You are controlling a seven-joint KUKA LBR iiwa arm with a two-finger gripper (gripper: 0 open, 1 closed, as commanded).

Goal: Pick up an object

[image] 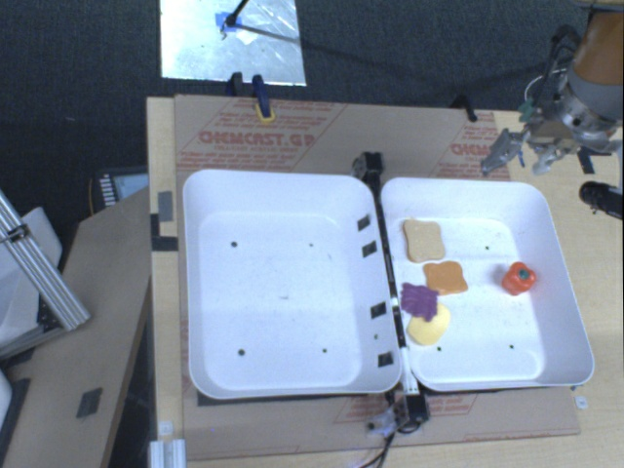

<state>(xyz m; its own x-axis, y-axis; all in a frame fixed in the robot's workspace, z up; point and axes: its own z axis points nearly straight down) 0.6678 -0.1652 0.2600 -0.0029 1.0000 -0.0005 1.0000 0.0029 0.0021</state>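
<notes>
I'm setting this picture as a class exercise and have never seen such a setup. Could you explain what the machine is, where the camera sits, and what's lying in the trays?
The camera looks down at a slant on a bench with two shallow white trays. The left bin and right bin sit side by side. The right one has small toy foods: a tan bread slice, an orange piece, a purple piece, a yellow piece and a red tomato-like toy. At the upper right is a robot arm's gripper, above the bin's far edge, holding nothing.

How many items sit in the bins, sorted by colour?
Tan: 1, toast
Orange: 1, slice
Red: 1, tomato
Purple: 1, piece
Yellow: 1, piece
Total: 5, all in the right bin
</notes>
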